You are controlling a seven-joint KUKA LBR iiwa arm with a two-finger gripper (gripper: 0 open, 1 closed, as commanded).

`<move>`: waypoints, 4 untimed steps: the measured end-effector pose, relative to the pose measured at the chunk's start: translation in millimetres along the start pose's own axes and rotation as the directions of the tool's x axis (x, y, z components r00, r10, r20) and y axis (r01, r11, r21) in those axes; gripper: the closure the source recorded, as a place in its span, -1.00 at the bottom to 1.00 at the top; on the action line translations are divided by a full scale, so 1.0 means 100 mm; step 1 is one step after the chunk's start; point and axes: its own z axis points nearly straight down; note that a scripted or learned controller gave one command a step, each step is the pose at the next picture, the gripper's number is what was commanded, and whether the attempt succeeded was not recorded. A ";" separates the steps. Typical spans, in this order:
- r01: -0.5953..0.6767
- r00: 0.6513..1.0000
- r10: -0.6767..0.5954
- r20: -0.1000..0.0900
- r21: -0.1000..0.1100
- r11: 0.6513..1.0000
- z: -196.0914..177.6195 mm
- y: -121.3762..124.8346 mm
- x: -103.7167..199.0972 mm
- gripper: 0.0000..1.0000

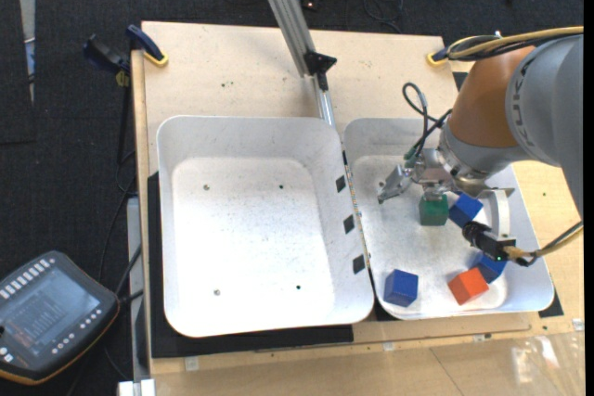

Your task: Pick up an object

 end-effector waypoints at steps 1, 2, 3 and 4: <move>0.000 1.000 0.000 -0.002 -0.005 1.000 -0.12 0.01 0.01 1.00; 0.002 1.000 -0.002 -0.003 0.004 1.000 -0.56 -0.01 0.03 1.00; 0.002 1.000 -0.002 -0.001 0.001 1.000 -1.19 -0.01 -0.02 1.00; 0.002 1.000 -0.002 -0.002 0.003 1.000 -1.53 0.01 -0.02 1.00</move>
